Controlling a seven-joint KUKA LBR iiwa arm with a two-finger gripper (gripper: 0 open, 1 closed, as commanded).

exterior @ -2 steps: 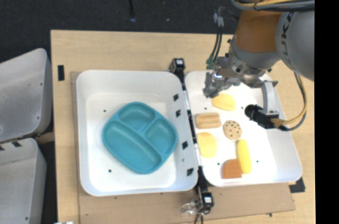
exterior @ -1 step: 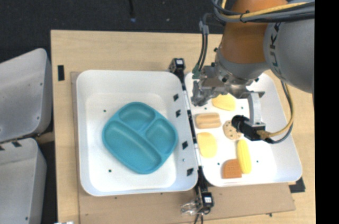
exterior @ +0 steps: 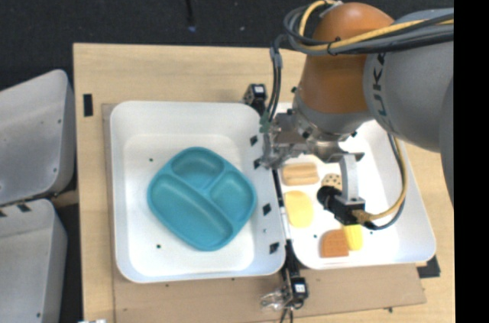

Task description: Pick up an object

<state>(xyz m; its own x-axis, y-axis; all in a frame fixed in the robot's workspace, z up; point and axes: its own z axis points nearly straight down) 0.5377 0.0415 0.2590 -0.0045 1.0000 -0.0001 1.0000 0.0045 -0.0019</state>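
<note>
Tan block (exterior: 299,174) lies lengthwise left-right in the right bin (exterior: 412,237).

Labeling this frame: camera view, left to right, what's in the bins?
Left bin → teal divided plate → right bin, holding a yellow piece, then an orange piece. The arm hangs over the right bin.
</note>
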